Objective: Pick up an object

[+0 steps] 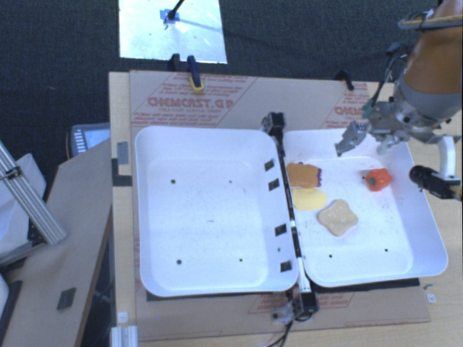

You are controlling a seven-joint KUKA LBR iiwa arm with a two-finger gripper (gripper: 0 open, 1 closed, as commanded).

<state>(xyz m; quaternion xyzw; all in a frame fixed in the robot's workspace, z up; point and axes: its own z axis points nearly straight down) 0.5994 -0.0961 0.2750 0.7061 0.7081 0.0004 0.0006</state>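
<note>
Two white bins fill the middle of the frame: the left bin (210,208) and the right bin (405,251). My arm (434,56) enters at the upper right. My gripper (370,137) hangs over the right bin's upper edge, holding nothing; whether its fingers are spread, I cannot tell. Below lie a tan piece (338,217), a yellow piece (309,199), an orange-brown piece (303,174) and a small red object (377,179).

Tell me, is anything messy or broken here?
Nothing stands out. The flat orange piece, yellow disc, tan square cracker-like piece and small red toy lie loose in the right white bin; the gripper hovers above.
</note>
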